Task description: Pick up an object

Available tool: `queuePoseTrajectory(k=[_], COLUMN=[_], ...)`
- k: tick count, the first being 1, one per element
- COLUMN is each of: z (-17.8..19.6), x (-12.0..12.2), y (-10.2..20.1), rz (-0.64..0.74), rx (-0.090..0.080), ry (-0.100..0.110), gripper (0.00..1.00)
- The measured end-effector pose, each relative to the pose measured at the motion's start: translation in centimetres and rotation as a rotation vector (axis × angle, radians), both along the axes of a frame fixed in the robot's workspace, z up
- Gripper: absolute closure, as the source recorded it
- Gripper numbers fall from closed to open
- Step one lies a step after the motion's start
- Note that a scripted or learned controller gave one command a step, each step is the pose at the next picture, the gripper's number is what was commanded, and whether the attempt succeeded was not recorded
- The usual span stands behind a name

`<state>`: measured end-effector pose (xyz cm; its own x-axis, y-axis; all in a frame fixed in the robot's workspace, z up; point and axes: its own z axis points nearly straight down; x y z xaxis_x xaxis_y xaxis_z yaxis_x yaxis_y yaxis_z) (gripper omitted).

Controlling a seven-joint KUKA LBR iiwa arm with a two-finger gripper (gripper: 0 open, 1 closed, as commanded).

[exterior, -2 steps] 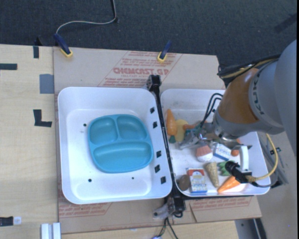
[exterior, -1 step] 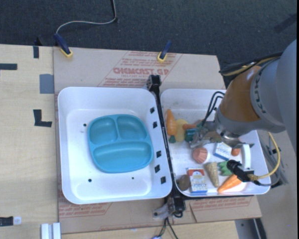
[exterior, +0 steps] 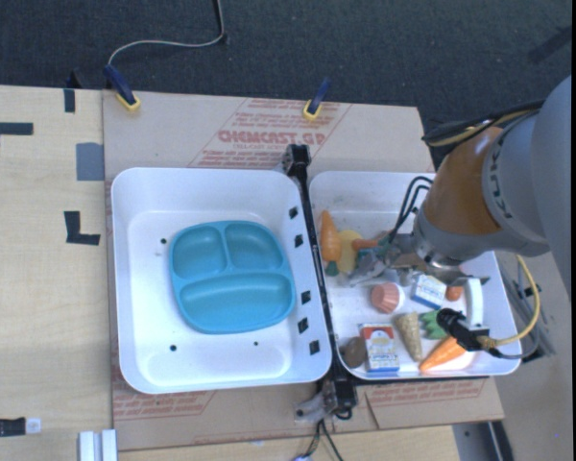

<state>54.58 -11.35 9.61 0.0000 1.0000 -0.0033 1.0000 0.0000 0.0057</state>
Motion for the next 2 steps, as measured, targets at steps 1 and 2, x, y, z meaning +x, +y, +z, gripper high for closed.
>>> queuePoseTrajectory(k=[1,2], z=[-0.93,0.03], x=[-2.09,-2.07], y=[0.71,0.67], rz=[0.0,0.0], rx=[0.0,0.0], ry=[-0.002,-0.002], gripper=[0.0,1.0])
